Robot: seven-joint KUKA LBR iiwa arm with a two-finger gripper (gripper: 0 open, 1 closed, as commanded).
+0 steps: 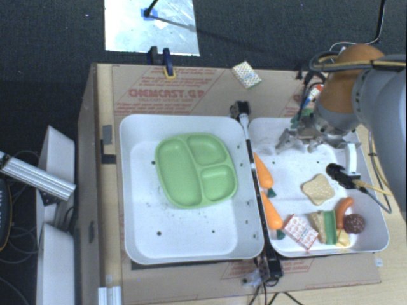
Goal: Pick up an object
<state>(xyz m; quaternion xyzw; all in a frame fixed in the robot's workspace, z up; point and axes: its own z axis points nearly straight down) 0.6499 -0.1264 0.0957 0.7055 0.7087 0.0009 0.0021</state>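
My gripper [297,143] hangs over the far part of the right bin [375,237], its two grey fingers spread open with nothing between them. The bin's objects lie nearer the front. Two orange carrots [264,172] [272,213] rest along the bin's left wall. A tan bread slice [317,189] lies in the middle, below and right of the gripper. At the front right are a sausage [344,210], a dark brown ball [354,223], a green stick [329,226], a yellow piece [344,238] and a red-and-white packet [300,231].
The left bin [146,234] holds a green divided plate [196,170]. A small patterned block [247,75] lies on the cardboard behind the bins, and a blue clamp [166,59] sits at the bench's far edge.
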